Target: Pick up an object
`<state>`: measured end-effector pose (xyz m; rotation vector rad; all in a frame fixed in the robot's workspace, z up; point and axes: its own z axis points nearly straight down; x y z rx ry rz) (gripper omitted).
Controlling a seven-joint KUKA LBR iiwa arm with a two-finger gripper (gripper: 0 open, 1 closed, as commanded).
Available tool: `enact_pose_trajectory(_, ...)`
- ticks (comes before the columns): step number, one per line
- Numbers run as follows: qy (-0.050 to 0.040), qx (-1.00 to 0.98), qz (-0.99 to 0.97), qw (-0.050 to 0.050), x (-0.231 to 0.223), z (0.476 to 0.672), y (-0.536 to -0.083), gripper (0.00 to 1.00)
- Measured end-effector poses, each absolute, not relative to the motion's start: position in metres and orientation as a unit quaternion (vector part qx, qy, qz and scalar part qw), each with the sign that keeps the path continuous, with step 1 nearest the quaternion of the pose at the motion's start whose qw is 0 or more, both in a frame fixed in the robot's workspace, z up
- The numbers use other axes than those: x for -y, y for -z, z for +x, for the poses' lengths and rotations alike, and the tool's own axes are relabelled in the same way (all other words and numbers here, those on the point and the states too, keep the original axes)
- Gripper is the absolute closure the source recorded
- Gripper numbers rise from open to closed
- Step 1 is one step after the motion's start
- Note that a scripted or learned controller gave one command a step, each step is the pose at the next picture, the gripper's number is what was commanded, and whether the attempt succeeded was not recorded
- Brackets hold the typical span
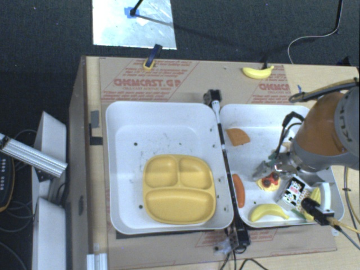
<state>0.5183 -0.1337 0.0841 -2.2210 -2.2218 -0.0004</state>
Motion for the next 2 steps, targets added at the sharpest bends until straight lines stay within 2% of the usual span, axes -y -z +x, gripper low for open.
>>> enact_pose_trajectory(1,0.0015,0.708,-0.706,-0.001,0.134,0.52,-0.095,1.0)
enact_pose_trajectory(2,0.0014,0.708,-0.706,-0.001,0.043,0.529,-0.188,1.0)
